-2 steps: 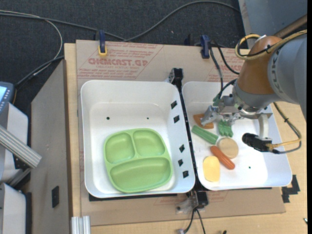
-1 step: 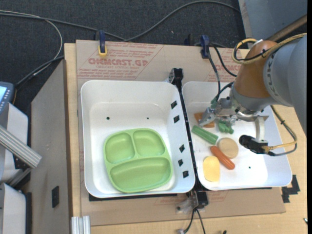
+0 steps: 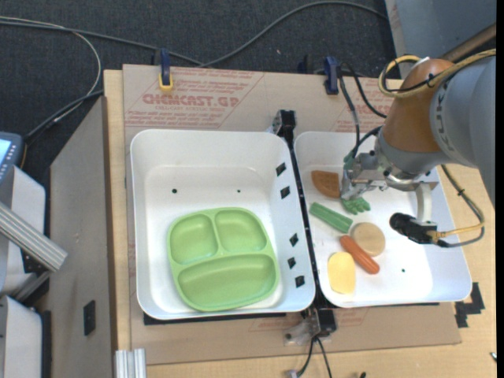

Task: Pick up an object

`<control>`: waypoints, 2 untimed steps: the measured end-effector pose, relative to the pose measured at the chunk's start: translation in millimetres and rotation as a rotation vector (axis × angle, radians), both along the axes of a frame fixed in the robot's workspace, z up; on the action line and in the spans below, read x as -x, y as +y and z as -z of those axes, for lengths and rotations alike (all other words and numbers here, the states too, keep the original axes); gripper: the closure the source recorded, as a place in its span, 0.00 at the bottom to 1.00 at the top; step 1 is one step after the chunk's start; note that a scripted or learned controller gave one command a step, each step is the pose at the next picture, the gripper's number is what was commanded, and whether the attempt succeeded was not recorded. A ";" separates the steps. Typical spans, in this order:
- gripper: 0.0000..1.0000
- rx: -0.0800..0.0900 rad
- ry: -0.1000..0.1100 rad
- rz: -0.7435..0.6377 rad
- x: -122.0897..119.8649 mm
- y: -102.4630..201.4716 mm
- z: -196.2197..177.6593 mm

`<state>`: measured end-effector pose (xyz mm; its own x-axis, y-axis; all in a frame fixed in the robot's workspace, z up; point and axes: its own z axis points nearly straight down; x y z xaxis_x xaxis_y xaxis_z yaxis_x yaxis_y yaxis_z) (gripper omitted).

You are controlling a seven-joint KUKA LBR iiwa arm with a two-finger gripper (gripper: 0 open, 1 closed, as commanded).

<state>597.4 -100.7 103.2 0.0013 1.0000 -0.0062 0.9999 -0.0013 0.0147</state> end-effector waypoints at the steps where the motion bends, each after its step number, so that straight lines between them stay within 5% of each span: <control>1: 1.00 -0.007 0.009 -0.003 5.3 5.8 -48.3; 2: 1.00 -0.006 0.006 -0.004 -3.1 9.1 -111.0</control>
